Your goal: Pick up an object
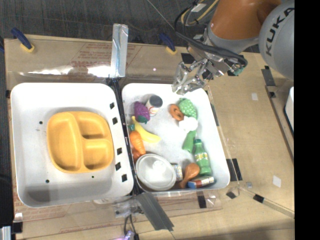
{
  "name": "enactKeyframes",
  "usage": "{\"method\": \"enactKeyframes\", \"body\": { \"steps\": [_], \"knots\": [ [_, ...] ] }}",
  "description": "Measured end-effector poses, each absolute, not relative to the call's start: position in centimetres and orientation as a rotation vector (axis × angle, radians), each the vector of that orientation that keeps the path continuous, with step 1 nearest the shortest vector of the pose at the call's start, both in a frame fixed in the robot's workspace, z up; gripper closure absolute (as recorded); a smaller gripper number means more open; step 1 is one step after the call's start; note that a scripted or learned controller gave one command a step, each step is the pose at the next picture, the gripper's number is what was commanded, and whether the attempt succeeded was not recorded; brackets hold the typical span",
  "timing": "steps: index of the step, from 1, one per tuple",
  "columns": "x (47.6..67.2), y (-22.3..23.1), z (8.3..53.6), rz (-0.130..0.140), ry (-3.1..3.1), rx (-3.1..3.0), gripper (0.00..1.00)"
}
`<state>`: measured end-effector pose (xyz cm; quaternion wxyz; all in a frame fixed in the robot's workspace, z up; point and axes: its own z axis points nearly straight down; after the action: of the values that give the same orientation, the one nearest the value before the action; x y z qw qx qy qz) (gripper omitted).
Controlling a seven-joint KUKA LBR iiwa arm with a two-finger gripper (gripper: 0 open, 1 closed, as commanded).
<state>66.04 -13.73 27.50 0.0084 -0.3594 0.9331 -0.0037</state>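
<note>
The metal pincer (189,82) hangs over the back rim of the right bin (216,134); can't tell how far apart its fingers are, and nothing's visibly in them. Just below it in that smooth white bin sit a knobbly green toy (187,107), a brown pretzel shape (175,112), purple grapes (141,111), a banana (145,133), a green bottle (202,157) and a shiny steel bowl (155,171). The arm reads "KUKA". Left of that bin, a yellow divided plastic tray (80,140).

Yellow divided tray (80,140) in left bin (25,104); blue clamps (22,39) and silver tape strip (119,51) along bench's far edge.
</note>
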Motion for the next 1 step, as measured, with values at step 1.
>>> {"method": "enactKeyframes", "body": {
  "steps": [1],
  "knots": [
    [66.18, -13.66, 28.63, -0.016, 2.909, -1.124, 1.0]
  ]
}}
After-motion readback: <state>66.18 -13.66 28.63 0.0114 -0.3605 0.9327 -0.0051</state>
